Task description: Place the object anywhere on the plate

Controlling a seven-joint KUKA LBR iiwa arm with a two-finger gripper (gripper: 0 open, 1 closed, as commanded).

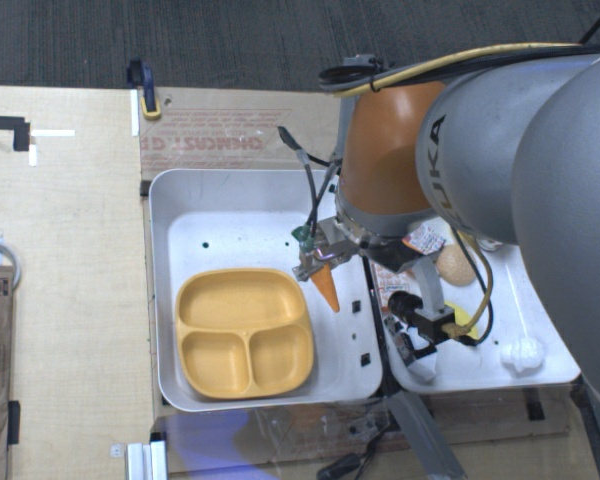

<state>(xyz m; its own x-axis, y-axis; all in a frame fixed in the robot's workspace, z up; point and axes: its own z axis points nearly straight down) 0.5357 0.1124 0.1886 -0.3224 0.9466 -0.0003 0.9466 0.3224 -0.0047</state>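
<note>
Gripper [318, 260] over left bin [230, 190], just off plate's upper-right corner. Orange cone [326, 286] hangs point-down at gripper tip, appears pinched betw. fingers; its tip is beside the plate rim, not over it. Yellow 3-compartment plate [245, 331] sits in left bin, lower half. Right bin [525, 313]: tan round item [456, 265], white lump [522, 354], partly hidden by arm. Worktop [60, 268] light wood at left.
</note>
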